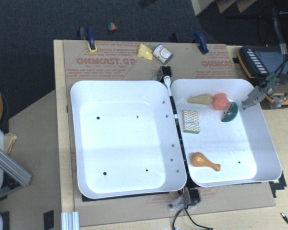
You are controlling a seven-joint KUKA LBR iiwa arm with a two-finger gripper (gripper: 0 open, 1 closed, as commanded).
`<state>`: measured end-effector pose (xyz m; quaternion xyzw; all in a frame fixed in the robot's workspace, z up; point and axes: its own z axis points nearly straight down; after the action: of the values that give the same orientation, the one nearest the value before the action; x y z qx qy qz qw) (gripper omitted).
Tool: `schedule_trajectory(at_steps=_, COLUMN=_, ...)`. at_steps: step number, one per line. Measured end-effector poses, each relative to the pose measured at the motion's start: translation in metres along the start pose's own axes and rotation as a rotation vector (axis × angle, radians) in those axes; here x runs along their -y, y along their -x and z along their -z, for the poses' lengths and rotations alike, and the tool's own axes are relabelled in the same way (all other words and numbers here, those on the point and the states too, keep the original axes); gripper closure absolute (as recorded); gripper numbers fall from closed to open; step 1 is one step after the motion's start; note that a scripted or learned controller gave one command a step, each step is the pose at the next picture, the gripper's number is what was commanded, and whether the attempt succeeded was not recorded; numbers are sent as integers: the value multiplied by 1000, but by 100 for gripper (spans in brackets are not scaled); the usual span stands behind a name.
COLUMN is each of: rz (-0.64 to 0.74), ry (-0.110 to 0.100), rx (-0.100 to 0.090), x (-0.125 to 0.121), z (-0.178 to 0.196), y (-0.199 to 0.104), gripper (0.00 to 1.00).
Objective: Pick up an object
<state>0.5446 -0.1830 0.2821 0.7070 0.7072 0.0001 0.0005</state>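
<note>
Objects for picking all lie in the right bin (266, 143): an ice-cream cone toy (209, 99) with a pink scoop near the far wall, a green watermelon slice (229, 112) just beside the scoop, a small patterned packet (191, 121) close to the divider, and an orange drumstick toy (204, 161) toward the near wall. The left bin (81, 138) holds none of them. On the tabletop (115, 59) beyond the bins sit a yellow wedge (145, 52) and a small carton (162, 54).

At the right bin's far-right rim, a grey metal part that is probably the tool (253, 98) pokes in, near the watermelon slice but apart from it. Whether it is released or clenched, I cannot tell; nothing is visibly caught in it.

My reading is that the task sits at the approach step, with no grasp made. The next move calls for choosing a target, most likely the nearby slice or scoop, centring above it, descending and clamping squarely so a rounded toy does not squirt aside.
</note>
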Motion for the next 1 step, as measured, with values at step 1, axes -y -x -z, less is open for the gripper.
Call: schedule_trajectory(at_steps=1, rz=0, ry=-12, rx=-5, x=5, z=-175, y=-8, gripper=0)
